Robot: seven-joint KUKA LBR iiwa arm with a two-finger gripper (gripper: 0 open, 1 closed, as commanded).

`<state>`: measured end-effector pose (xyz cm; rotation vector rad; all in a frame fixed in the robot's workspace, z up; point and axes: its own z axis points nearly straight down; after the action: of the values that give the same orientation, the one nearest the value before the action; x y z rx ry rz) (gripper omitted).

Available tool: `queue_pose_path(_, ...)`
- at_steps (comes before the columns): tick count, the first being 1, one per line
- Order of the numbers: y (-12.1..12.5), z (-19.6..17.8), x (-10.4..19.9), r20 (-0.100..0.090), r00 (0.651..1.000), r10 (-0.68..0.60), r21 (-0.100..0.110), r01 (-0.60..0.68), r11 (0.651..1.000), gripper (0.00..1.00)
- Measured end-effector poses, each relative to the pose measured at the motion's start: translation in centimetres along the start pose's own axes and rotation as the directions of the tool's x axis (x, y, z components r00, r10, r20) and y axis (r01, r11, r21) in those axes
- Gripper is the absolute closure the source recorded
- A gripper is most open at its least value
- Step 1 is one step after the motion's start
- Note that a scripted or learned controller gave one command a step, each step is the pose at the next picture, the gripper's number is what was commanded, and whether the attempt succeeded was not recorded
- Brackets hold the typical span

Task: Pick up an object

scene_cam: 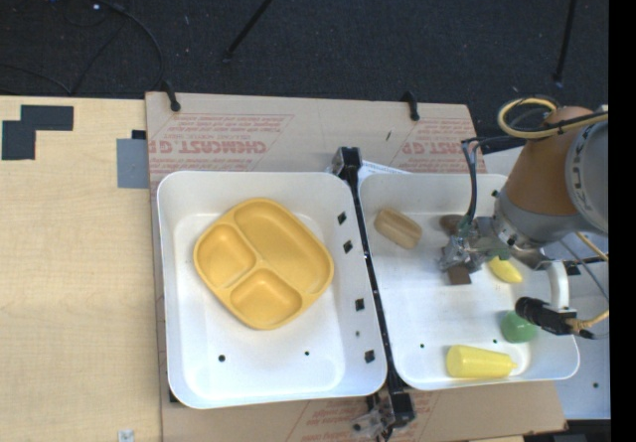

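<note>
Two shallow white bins sit side by side on the bench, with printed cardboard under and behind them. The left bin point(179, 231) holds a yellow divided tray point(262, 261), three compartments, lying flat near the bin's middle. The right bin point(417, 331) holds the loose objects. The arm point(556, 182) reaches in from the right, its orange band above the wrist, and the gripper point(459, 259) hangs low over the middle of the right bin, close to the bin floor. Whether the claw is open or closed cannot be told from this angle; nothing can be made out between its tips. A small dark brown block point(458, 274) lies directly at the gripper's tip, on its near side, touching or almost touching; which of the two is unclear. A tan rounded piece, bread-roll shaped point(397, 227), lies to the gripper's left and slightly farther, apart from it. A small yellow piece point(506, 270) lies just to the gripper's right. A green rounded object point(517, 328) sits nearer and to the right, by the bin's right wall, partly covered by a black fitting. A yellow cone-like object point(480, 362) lies on its side at the near edge of the right bin, well apart from the gripper.
</note>
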<state>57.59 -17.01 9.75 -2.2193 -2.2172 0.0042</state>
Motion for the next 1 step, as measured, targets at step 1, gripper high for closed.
queue_pose_path(1, 0.98, -5.01, 0.23, 0.001, 1.000, -0.003, -0.006, 0.003, 1.000, 1.00)
